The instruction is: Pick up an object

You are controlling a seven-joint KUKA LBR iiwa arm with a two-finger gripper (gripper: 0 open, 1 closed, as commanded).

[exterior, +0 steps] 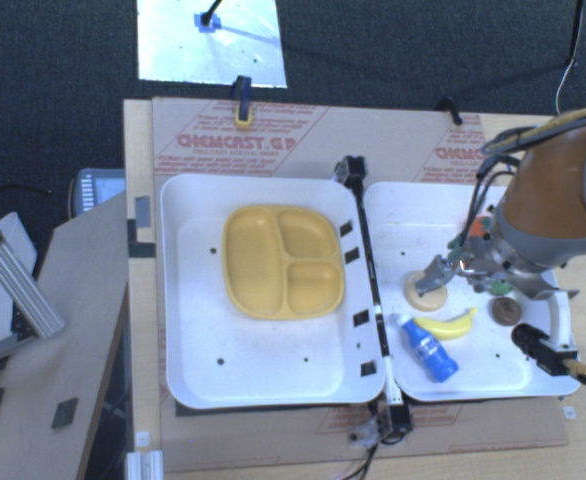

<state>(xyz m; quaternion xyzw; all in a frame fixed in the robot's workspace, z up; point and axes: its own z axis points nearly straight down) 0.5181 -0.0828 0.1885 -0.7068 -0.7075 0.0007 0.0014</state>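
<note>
Arm (558, 183) overhang, brown disc (506, 311) half in shadow.

Grey arm (563, 230) — orange band, black cables.

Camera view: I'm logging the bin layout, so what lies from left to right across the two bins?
Yellow divided tray in the left bin → blue bottle → banana → small brown disc, the last three in the right bin.
</note>
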